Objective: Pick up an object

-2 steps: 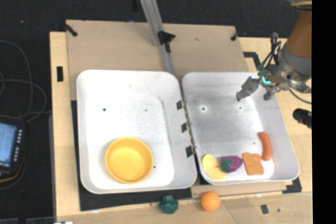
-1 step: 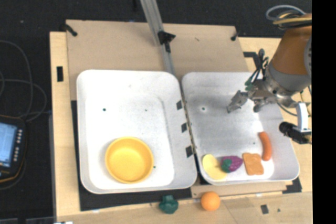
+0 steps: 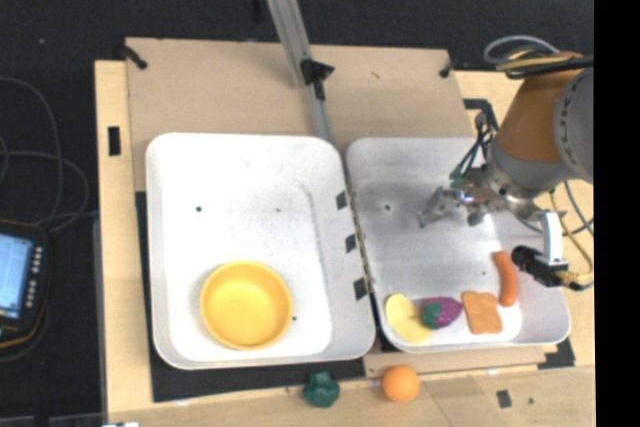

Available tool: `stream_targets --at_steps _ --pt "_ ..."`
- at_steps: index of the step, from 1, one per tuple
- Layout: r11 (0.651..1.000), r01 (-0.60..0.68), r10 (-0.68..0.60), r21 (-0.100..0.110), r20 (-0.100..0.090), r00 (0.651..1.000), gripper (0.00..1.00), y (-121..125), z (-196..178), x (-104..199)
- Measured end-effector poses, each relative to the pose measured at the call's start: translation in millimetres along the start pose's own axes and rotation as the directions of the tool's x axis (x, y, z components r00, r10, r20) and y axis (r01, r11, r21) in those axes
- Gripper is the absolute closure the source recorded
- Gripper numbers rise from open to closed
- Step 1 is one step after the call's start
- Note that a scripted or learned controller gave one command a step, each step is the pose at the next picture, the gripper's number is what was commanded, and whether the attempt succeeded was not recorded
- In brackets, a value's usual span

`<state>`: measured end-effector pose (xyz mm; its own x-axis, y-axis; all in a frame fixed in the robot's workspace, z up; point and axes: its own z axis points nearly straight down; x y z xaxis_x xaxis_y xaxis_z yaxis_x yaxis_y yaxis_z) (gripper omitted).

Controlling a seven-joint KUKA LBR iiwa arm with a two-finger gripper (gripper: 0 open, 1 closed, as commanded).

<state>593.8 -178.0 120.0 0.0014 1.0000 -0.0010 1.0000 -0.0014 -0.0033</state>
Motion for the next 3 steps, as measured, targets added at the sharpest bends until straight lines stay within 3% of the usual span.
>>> stream_targets --at_steps 1,2,3 --pt "1.0 0.0 0.0 -0.002 0.001 1.0 0.0 0.1 19.9 -1.0" --pt "1.0 -0.003 0.003 -0.007 0.001 1.0 1.0 1.2 7.4 -1.9" --pt "1.0 0.001 -0.001 -0.005 0.001 1.0 1.0 -0.2 -45.6 -12.6"
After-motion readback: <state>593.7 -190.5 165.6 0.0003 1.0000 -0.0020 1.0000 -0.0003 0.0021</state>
